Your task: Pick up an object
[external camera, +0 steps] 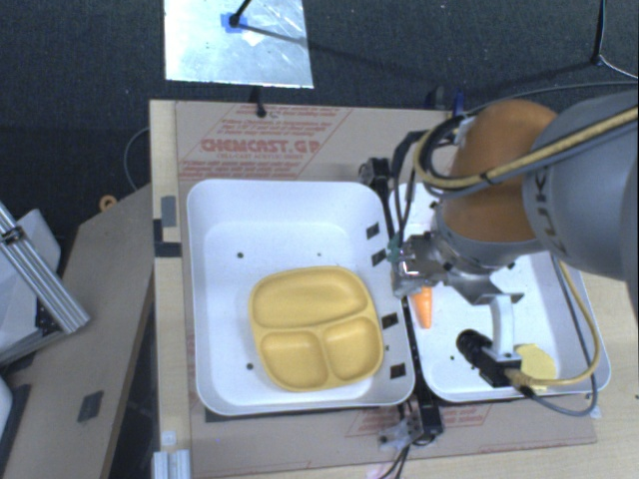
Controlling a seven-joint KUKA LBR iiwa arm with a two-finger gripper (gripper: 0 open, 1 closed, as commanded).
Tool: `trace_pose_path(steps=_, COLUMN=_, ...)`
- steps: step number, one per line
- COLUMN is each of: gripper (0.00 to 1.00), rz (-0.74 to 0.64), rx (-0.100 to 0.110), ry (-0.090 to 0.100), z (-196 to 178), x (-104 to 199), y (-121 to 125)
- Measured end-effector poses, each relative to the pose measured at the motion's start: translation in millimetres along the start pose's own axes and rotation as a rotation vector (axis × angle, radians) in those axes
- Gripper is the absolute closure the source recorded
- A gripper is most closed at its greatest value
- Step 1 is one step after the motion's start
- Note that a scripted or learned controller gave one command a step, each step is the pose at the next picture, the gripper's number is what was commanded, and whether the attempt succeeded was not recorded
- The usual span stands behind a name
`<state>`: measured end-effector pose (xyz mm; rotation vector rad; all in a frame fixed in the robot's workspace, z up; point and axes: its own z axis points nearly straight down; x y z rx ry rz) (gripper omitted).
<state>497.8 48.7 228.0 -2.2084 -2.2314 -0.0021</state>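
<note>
Gripper (417, 285), grip unreadable, just above orange carrot (423, 309), right of yellow tray (315, 325); "CHEMCAST GP" cardboard (262, 136) behind

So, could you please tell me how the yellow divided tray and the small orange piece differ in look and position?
The yellow divided tray is large, flat and split into three compartments; the orange piece is small, narrow and plain. The tray lies in the left bin; the orange piece is in the right bin, near the dividing edge, just below the arm's wrist. Both rest on white bin floors.
</note>
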Motion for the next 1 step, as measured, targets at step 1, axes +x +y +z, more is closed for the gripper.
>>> trace_pose_path(steps=1, gripper=1.00, rz=0.000, rx=0.001, ry=-0.001, z=8.7, x=59.5, y=-8.4)
